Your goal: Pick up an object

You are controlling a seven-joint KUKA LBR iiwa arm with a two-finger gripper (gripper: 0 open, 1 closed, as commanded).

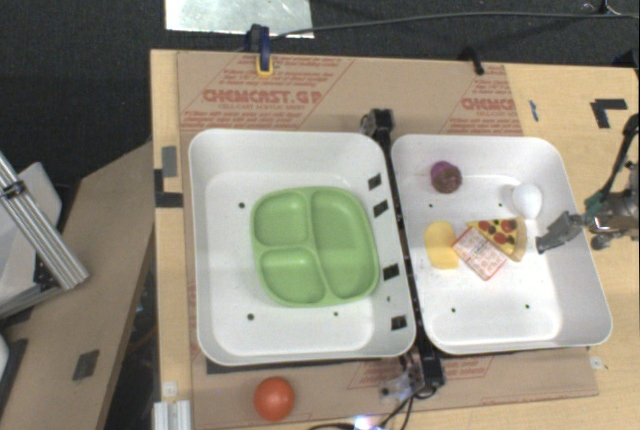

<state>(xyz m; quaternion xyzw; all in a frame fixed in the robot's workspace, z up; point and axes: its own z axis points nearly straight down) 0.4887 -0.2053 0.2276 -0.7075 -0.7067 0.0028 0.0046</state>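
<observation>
My claw [556, 232] hung at three o'clock over the right bin [575, 318]; its opening, I cannot tell. The board [262, 96] read "CHEMCAST GP".

Robot body, visible portion at 3 o'clock edge of camera view. Gripper [556, 232]: grey metallic finger, elongated, blunt dark-shaded tip. Behind it, compact grey wrist block [610, 216] with lighter silvery facets and dark recesses. Thin dark cable [622, 158] curving up toward 12 o'clock from block. Finer markings, screws too small to resolve.
</observation>
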